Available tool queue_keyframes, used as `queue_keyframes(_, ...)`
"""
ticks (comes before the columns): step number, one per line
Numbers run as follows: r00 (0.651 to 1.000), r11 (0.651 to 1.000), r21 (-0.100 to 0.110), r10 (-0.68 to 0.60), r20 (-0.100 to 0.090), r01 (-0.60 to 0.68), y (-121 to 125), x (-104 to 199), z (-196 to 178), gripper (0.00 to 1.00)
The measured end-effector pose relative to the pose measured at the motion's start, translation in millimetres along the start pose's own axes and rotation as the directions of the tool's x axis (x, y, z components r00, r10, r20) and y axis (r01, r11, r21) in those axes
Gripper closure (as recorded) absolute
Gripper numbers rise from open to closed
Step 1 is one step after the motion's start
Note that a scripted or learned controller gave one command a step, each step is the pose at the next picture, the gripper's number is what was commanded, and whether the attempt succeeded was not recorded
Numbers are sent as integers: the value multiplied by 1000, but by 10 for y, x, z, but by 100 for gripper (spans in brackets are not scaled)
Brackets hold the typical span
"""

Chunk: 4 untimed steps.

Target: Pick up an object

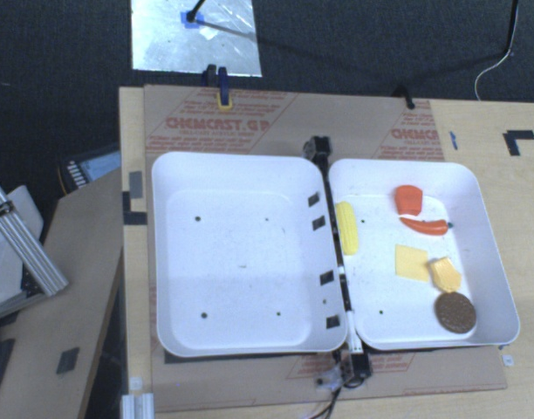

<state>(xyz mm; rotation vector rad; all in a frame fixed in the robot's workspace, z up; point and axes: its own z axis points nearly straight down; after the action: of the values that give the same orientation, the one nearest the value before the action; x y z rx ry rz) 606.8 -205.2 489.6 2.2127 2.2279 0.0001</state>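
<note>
- The right bin (489, 234) holds a corn cob (346, 227), orange block (408, 199), red chili (425, 227), yellow slice (412, 263), yellow chunk (446, 275) and brown cookie (455, 312).
- I cannot tell how the claw stands.

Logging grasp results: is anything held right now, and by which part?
Nothing is seen held; the corn cob and brown disc lie in the right bin.
</note>
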Motion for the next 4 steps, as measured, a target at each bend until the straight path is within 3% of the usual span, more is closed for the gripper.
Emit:
queue_keyframes(1, 1000, 1000, -10, -1, 4, 1, 643, -5, -490, 100)
queue_keyframes(2, 1000, 1000, -2, 2, 1, -2, 618, -12, -458, 0)
queue_keyframes(3, 1000, 1000, -6, -3, 3, 3, 622, -6, -577, 100)
queue_keyframes(4, 1000, 1000, -5, -4, 2, 4, 622, -6, -573, 0)
